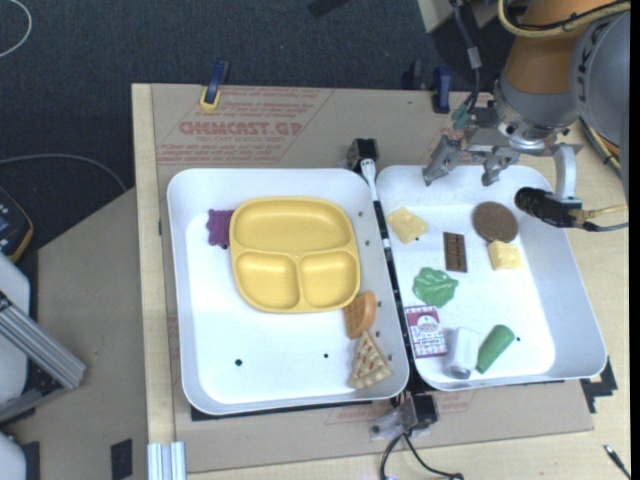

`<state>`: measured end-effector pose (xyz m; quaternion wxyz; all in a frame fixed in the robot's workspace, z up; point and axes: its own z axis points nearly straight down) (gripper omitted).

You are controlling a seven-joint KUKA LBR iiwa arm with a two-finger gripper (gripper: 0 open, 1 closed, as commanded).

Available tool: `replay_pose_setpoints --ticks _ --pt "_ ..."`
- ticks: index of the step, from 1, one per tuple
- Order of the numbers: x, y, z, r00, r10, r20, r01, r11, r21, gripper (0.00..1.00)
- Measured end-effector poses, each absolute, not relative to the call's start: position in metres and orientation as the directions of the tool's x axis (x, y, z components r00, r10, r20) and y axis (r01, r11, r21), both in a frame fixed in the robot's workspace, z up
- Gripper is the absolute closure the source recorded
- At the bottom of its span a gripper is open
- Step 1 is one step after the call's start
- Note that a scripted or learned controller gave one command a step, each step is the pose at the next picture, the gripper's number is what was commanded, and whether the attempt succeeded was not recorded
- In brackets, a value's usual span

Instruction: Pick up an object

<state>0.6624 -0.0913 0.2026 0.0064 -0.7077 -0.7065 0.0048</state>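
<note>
My gripper (pixel 464 166) hangs over the far edge of the right bin (pixel 575 298), its two fingers spread apart with nothing between them. Below it in that bin lie a pale cheese wedge (pixel 407 224), a brown round cookie (pixel 495 222), a chocolate bar (pixel 455 252), a yellow cheese cube (pixel 506 256), a green leafy piece (pixel 435 286), a red-and-white carton (pixel 427 330), a white cup (pixel 462 351) and a green pepper (pixel 495 348).
The left bin (pixel 200 308) holds a yellow divided tray (pixel 295 253), a purple item (pixel 218 227) at its left, a croissant-like bun (pixel 361 314) and a waffle cone piece (pixel 370 361). A black divider (pixel 380 230) runs between the bins. The grey and orange arm (pixel 560 48) stands at the upper right.
</note>
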Motion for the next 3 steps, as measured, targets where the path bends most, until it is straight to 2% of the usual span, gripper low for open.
replay_pose_setpoints --ticks 1,2,3 --pt "0.665 -0.091 0.211 0.000 1.000 0.001 1.000 0.000 -0.001 0.00" --pt "0.655 -0.091 0.154 0.001 1.000 0.001 1.000 -0.001 -0.008 0.00" --pt "0.655 -0.091 0.092 0.002 1.000 0.002 1.000 -0.002 -0.004 0.00"
